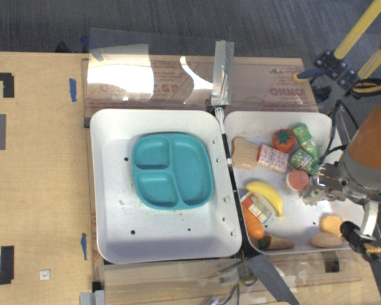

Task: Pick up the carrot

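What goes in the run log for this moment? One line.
gripper: over right bin | carrot: right bin's near-left corner, ungrasped | teal tray: left bin

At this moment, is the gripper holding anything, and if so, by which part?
Cannot be told: the gripper sits low at the right bin's right side. The carrot lies apart, near the bin's left wall, not held.

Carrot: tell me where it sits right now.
The carrot lies in the right bin, near its front-left corner, just below the banana and left of the gripper.
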Robot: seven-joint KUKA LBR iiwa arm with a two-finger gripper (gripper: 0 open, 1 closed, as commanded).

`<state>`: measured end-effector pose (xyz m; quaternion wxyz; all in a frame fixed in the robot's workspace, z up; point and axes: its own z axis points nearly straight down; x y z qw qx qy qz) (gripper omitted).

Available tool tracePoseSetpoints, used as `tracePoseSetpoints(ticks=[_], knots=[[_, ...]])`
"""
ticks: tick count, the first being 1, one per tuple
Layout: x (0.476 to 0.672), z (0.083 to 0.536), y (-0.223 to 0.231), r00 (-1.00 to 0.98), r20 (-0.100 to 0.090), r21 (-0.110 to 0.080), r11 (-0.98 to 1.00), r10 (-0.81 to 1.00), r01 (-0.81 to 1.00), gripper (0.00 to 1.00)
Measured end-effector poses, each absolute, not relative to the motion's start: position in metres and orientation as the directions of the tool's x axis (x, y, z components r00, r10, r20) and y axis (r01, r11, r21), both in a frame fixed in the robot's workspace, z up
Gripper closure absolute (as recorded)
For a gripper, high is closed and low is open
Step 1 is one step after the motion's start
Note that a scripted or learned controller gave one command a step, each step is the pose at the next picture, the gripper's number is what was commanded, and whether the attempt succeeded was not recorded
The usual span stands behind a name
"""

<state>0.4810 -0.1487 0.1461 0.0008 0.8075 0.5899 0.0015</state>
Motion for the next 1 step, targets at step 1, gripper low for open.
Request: tracePoseSetpoints(ticks=[1], knots=[[0.5263,0.1354,-0.1128,0.631,-0.001,-0.002,-0.631,0.776,0.776,1.00]])
